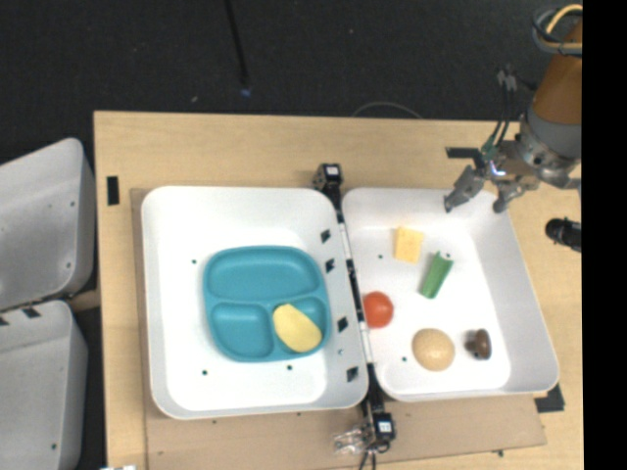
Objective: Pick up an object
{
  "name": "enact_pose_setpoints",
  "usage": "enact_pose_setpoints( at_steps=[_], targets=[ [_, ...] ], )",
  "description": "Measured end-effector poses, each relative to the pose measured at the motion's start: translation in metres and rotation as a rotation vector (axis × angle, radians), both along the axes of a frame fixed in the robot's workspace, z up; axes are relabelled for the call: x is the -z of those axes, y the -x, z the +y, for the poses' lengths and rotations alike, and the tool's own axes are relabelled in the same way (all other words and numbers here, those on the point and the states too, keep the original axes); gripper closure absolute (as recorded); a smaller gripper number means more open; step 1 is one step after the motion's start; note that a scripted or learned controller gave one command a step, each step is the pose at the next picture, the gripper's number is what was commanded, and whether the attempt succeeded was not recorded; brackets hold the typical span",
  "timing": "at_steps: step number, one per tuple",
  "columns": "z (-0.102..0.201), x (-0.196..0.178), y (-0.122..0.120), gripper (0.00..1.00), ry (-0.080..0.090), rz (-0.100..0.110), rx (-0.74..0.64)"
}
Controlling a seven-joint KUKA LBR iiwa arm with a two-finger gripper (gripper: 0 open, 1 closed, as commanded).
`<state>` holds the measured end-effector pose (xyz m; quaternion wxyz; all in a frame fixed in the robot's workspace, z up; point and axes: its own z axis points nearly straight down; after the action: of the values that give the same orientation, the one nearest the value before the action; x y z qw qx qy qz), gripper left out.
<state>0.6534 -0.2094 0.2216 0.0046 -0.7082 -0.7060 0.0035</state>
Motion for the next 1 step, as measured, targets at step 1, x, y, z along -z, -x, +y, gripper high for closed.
enact_pose_setpoints(
  at_steps=[1],
  targets=[
    [0.0003,-0.0086,-0.0028,0.0,0.004,-0.013,-0.004]
  ],
)
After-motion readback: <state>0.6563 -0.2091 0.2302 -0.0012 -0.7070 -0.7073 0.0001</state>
